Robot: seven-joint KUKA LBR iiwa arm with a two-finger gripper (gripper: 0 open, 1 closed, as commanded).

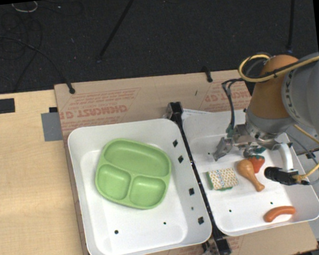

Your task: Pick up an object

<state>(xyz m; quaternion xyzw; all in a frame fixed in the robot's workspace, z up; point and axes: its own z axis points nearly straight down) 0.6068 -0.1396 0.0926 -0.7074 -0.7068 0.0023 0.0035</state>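
The pincer [224, 147] hangs low over the back half of the right bin [239, 209]. From this slant I cannot tell whether it is wide or narrow.

Closest to it, just in front and a little to the view's left, lies a small patterned pad [222, 178], flat on the bin floor. In front of the pincer and to the view's right is a tan toy drumstick [249, 172], lying at a slant, with a red piece [259, 164] touching its thick end. Farther off in the same direction, near the bin's front corner, lies an orange sausage [279, 214], well apart from the pincer.

Beyond the divider, well to the view's left of the pincer, the left bin [104, 240] holds a green divided plate [133, 173], lying flat. Both bins sit on a cardboard sheet [122, 102] on the pale tabletop [24, 198].

The grey arm [303, 97] enters from the view's right. Its orange band [270, 90] sits above the wrist, which bends down and to the view's left toward the bin floor.
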